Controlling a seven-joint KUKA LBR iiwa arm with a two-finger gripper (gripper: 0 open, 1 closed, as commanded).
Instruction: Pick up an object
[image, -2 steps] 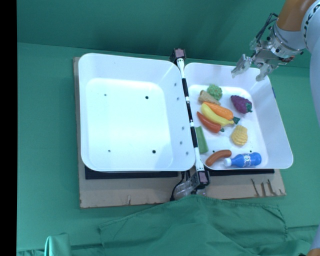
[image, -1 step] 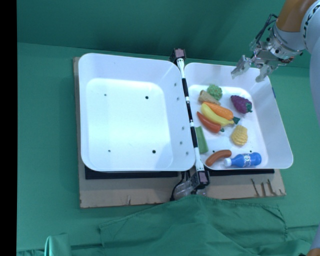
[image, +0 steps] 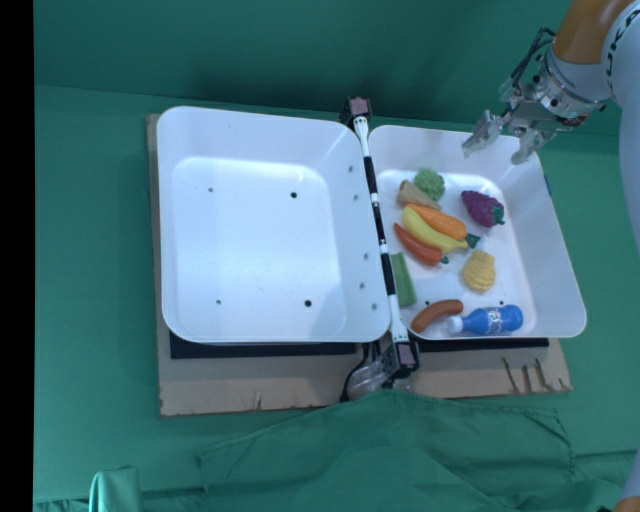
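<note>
My end effector (image: 503, 140) hangs spread apart over the right white bin's (image: 560, 250) far edge. The purple plastic grape bunch (image: 482, 208) lies just nearer, apart from it.

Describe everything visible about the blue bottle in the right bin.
The blue bottle is a small toy, plastic by its look, with a white cap end and a pale label band. It lies on its side at the right bin's near edge, cap toward the sausage, which it touches or nearly touches. Nothing grips it.
</note>
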